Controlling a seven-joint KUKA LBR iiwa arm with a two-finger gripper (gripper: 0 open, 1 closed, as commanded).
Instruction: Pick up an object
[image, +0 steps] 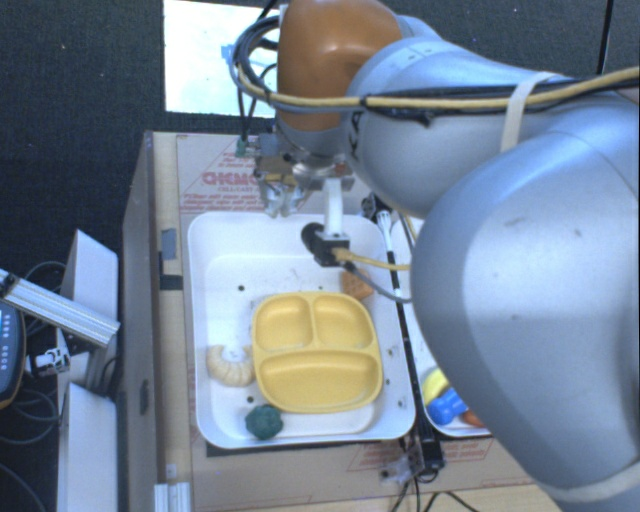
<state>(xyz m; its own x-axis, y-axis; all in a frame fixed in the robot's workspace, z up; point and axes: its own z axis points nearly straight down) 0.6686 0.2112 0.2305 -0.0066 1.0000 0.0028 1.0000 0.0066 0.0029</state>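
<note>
Hovering over the far rim of the left bin (205, 300), the hand (292, 192) is too cluttered for me to tell whether it's spread. I'd drop toward the pale curved piece (230, 365), just beside the yellow divided tray (315, 352). A green lump (264, 421) sits nearby; the right bin (418, 350) holds coloured bits (445, 400), perhaps toys.

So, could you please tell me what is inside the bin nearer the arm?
A yellow thing, a blue one and something orange show at its near edge. The arm covers the rest of that bin, so anything else there is hidden.
</note>
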